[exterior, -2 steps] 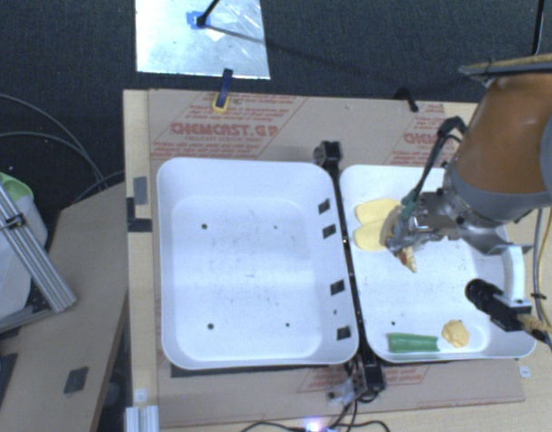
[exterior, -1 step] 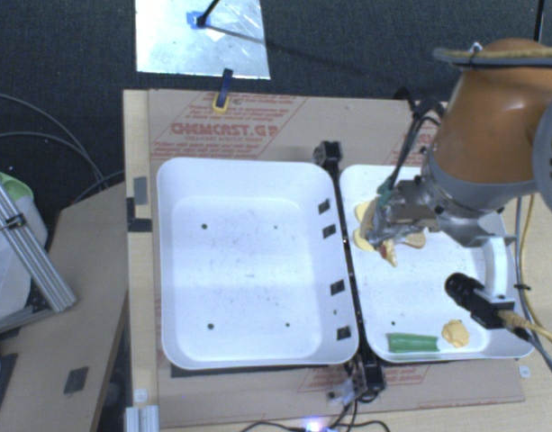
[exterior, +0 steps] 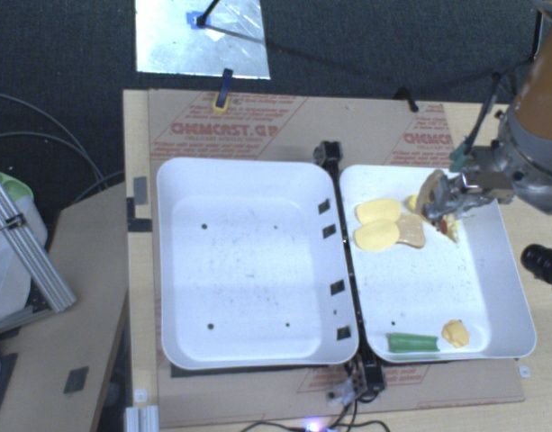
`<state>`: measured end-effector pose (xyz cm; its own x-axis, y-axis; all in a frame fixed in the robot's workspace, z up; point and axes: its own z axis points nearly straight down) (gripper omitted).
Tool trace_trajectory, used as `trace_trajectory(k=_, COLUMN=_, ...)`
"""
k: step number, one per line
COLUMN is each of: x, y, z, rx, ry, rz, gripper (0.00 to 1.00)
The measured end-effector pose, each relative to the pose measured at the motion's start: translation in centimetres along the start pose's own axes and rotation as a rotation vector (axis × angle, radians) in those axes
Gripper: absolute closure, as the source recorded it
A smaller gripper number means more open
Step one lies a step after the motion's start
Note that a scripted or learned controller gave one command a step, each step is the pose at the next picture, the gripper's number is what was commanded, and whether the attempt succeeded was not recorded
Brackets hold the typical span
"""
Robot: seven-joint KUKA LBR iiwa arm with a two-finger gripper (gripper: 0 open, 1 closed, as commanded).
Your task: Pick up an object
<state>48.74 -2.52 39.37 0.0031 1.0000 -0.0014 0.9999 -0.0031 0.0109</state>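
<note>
My gripper (exterior: 439, 207) hangs low over the upper part of the right bin (exterior: 492, 286), reaching in from the right. Just left of it lie two pale yellow oval pieces (exterior: 377, 211) (exterior: 375, 236) and a tan piece (exterior: 411, 232). A small yellow bit (exterior: 411, 202) peeks out at the gripper's left side. A reddish-brown item (exterior: 452, 231) sits right under the gripper's lower edge, partly hidden. Whether anything is held cannot be made out.
A green stick (exterior: 412, 341) and a yellow lump (exterior: 455, 333) rest near the right bin's front wall. The left bin (exterior: 248, 174) stands beside it, with black clips (exterior: 330, 232) along the shared divider. A metal plate (exterior: 202, 25) lies behind the bench.
</note>
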Motion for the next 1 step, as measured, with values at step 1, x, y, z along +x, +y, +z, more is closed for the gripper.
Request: trace_trajectory(k=1, x=10.87, y=-0.05, z=-3.82, rx=0.004, ry=0.005, rz=-0.017, gripper=1.00)
